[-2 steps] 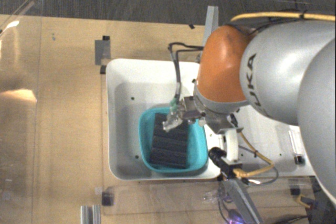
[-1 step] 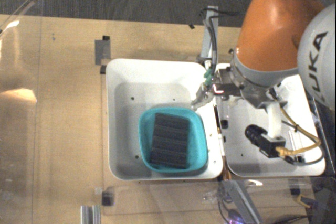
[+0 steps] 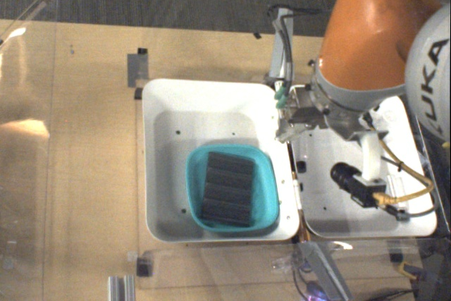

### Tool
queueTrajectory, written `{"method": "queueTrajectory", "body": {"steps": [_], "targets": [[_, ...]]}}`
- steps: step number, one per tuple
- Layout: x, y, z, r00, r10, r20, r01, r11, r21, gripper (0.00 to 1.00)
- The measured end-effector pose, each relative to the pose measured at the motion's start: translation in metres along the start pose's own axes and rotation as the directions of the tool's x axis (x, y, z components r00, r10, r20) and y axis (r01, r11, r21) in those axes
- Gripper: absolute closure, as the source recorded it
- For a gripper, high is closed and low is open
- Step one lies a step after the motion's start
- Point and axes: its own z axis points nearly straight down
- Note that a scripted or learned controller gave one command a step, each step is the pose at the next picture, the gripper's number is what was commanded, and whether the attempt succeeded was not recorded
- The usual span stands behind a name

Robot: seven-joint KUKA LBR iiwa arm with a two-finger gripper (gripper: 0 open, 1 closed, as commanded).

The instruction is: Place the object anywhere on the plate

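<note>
White left bin holds teal plate; dark ridged object fills its middle.

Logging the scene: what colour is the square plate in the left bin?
Teal, seen in the camera view: the square plate holds a dark ridged block.

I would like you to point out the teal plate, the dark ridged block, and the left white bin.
teal plate (image 3: 266, 187): camera view, on its bare right rim.
dark ridged block (image 3: 227, 188): camera view, on the middle of its top face.
left white bin (image 3: 165, 151): camera view, on its bare floor left of the plate.
</note>
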Motion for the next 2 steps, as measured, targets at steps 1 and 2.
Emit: {"method": "queueTrajectory", "body": {"steps": [1,2], "targets": [[-0.054,-0.005,-0.081,0.998,-0.059,0.000,0.059,0.998,0.004,1.00],[0.038,0.002,-0.061,0.993,-0.120,-0.002,0.120,0.993,0.010,1.00]]}}
